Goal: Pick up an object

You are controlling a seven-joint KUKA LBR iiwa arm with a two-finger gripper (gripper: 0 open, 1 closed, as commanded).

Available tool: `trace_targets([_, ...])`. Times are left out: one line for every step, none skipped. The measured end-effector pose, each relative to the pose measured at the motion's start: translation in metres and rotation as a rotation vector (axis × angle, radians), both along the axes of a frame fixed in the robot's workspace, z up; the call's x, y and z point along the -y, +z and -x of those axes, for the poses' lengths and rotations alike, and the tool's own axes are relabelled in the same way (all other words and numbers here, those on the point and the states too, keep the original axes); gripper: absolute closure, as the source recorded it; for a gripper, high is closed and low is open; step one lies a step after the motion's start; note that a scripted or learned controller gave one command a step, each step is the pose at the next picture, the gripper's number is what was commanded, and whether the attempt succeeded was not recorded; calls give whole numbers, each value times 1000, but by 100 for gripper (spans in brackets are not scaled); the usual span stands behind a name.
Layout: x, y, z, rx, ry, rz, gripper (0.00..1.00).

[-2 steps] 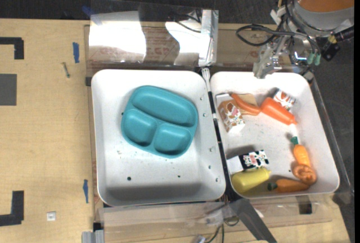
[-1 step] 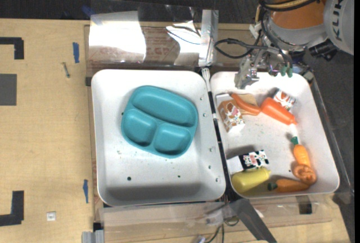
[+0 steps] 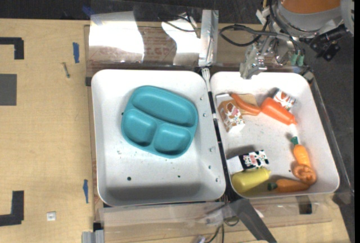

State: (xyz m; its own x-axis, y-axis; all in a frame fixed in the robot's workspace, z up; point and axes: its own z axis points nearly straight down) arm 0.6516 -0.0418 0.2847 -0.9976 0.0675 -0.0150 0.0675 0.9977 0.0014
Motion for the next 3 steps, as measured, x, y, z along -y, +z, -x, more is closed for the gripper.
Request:
trace_targets([-33,8,4,-3,105,1,100])
trace_targets([-2,-46,11,-14,245,2,100])
trace_targets([-28,-7,-17,-2,274,3,100])
